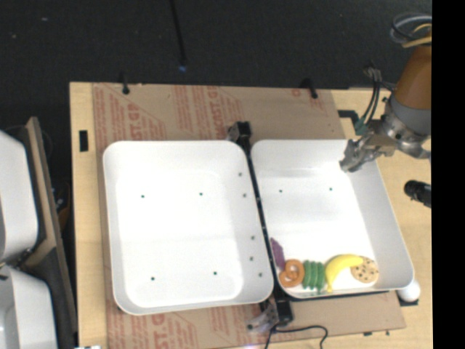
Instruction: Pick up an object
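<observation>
Toy food lies in a row along the near wall of the right bin [378,195]: a purple piece [277,251] at the left end, then a pretzel [291,273], a green piece [314,275], a banana [343,265] and a cookie [364,271] at the right, each touching or just beside its neighbour. They look like light, stiff, smooth plastic, likely to slip. The banana seems the best pick: take it across its narrow middle, though the cookie crowds it. The gripper [352,158] hangs at the far right corner of that bin, well apart from the row; whether its jaws are parted or closed cannot be told.
</observation>
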Robot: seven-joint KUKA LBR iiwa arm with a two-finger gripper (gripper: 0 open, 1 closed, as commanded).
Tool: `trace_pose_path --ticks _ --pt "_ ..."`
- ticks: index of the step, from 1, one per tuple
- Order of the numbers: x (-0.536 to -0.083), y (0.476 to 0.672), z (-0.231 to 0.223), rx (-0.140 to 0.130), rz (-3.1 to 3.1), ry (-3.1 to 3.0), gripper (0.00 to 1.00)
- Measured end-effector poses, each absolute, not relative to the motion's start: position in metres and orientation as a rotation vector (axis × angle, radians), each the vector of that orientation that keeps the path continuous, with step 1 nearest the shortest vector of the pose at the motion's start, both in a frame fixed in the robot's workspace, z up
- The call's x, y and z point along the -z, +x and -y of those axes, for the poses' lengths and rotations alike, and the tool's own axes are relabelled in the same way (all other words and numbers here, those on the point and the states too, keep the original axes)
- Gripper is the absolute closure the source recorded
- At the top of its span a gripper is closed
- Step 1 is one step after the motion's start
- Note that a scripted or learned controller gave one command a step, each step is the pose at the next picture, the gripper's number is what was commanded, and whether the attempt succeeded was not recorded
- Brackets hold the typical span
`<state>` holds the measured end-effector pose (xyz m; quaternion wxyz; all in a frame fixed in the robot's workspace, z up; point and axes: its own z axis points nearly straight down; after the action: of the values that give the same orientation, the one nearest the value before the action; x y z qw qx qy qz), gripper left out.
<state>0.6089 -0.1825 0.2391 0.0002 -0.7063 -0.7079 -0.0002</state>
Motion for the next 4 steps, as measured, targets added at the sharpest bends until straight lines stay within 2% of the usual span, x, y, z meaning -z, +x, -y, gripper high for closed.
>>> trace_pose_path --ticks 1,2,3,4 --pt "-0.339 0.552 0.196 0.008 2.226 -2.23 1.0" --pt "-0.319 0.516 0.192 -0.001 2.22 -2.223 1.0" --pt "-0.265 0.518 0.178 -0.003 2.219 -2.219 1.0" --pt "-0.188 0.507 0.137 -0.005 2.22 -2.216 1.0"
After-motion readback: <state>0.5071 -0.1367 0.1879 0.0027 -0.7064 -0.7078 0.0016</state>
